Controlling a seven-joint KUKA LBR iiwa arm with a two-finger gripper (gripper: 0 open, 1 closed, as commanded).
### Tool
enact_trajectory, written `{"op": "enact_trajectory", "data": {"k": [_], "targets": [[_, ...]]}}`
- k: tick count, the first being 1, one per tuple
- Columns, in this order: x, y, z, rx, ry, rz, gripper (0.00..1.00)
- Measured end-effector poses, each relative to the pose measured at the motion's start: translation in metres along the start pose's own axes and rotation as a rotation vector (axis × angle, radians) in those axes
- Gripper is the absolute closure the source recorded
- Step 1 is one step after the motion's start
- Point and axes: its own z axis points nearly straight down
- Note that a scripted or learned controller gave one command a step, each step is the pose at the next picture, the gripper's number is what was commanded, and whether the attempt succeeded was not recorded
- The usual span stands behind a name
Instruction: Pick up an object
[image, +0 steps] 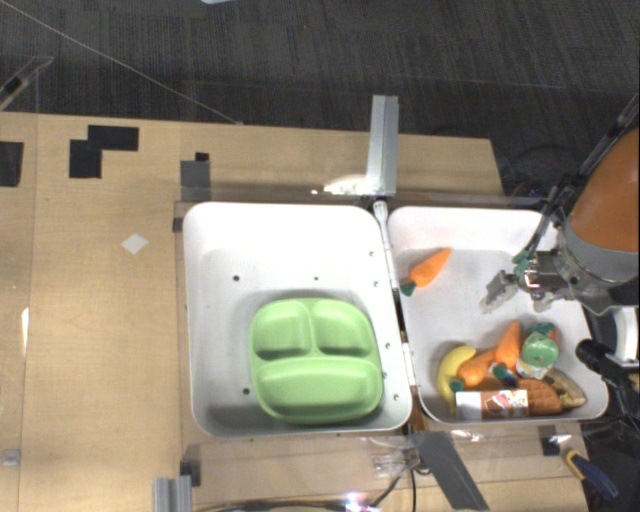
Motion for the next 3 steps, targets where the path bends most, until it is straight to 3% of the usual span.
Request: {"op": "enact_trajectory", "data": {"k": [1, 2, 3], "targets": [[-0.003, -0.011, 0.101, -0.005, -0.001, -0.145, 0.00], [-0.002, -0.010, 0.091, -0.008, -0.001, -0.146, 1.00], [-0.002, -0.010, 0.091, -0.008, -0.001, -0.146, 0.00]]}}
